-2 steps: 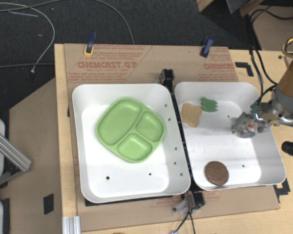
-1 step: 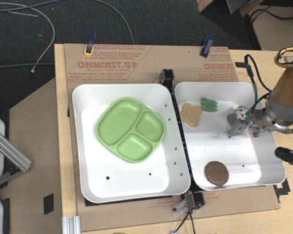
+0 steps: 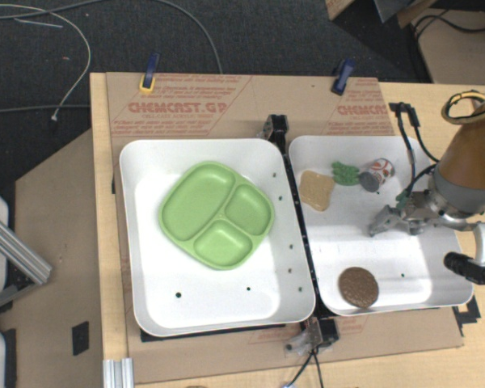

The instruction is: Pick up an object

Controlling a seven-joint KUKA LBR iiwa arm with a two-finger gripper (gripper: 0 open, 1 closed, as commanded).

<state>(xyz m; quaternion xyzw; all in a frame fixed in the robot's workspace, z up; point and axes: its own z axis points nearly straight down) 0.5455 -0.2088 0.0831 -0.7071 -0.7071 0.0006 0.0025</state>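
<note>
Two shallow white bins sit side by side on the bench. The left bin (image 3: 145,289) holds a green divided plate (image 3: 217,214), lying flat near its middle. The right bin (image 3: 436,293) carries the loose objects: a tan, bread-like piece (image 3: 316,190) at its upper left, a small green item (image 3: 345,172) just beside it, a reddish-white object (image 3: 377,172) next along (too small to identify), and a round brown disc (image 3: 359,287) near the front edge. The gripper (image 3: 381,225) reaches in from the right, low over the bin's middle — well apart from the disc, below the green item. Whether its jaws are apart or together cannot be told, and nothing is visibly between them.
</note>
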